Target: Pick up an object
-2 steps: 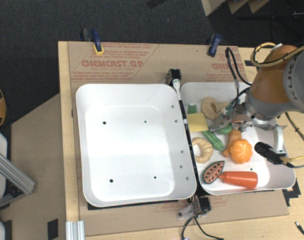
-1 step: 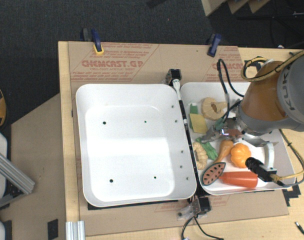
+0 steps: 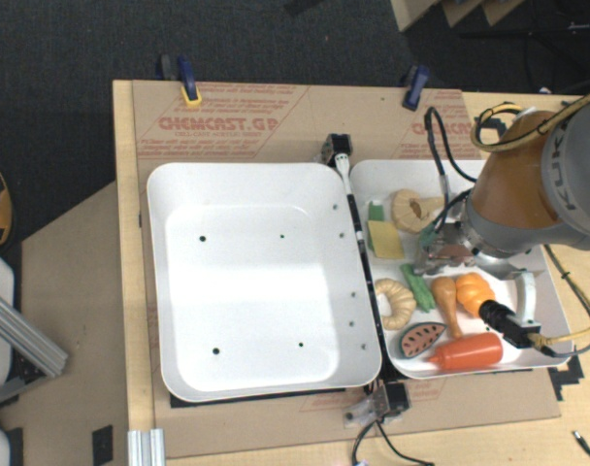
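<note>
The right white bin [image 3: 542, 294] holds several toy foods. At its back lie a beige ring-shaped piece [image 3: 409, 209] and a yellow block [image 3: 382, 240]. Toward the front lie a green strip [image 3: 415, 285], a tan curled pastry [image 3: 395, 300], a watermelon slice [image 3: 421, 339] and a red oblong piece [image 3: 467, 352]. An orange piece [image 3: 458, 293] lies just under the wrist. My gripper [image 3: 437, 258] reaches down into the middle of this bin, right above the green strip and beside the orange piece. The wrist hides its tips.
The left white bin [image 3: 251, 270] stands beside the right one, with a black divider [image 3: 358, 250] between them. Both rest on a cardboard sheet [image 3: 227, 115] held by blue clamps [image 3: 187, 76]. Cables [image 3: 450, 153] loop over the right bin's back edge.
</note>
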